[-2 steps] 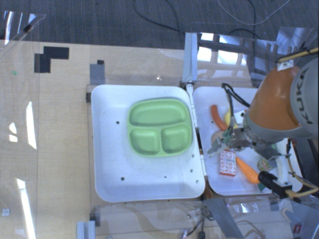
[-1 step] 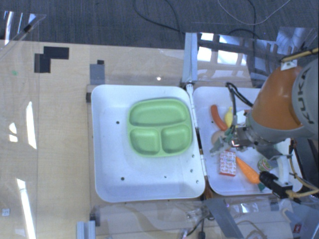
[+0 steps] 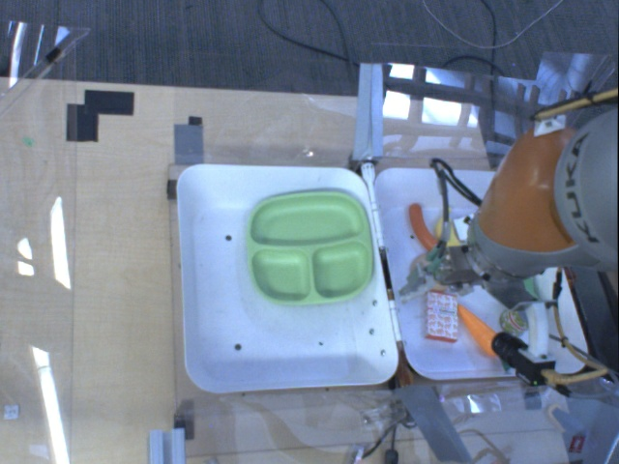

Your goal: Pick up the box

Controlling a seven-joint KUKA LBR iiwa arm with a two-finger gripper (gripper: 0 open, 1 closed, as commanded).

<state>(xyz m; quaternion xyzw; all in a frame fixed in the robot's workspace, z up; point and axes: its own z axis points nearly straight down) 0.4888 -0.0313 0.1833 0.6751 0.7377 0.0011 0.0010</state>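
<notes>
While the green tray (image 3: pixel 311 246) sits in the left bin (image 3: pixel 208 288), the box (image 3: pixel 442 316) lies flat in the right bin (image 3: pixel 395 201), between two carrots (image 3: pixel 422 225). The tool (image 3: pixel 432 270) hangs just above the box's near end, holding nothing; its opening I cannot tell. A descent could snag the carrot touching the box.

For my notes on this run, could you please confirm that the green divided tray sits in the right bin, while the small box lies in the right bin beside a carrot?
Not quite: the camera view shows the green divided tray in the left bin, not the right one. The rest stands: the small box lies in the right bin beside a carrot.
</notes>
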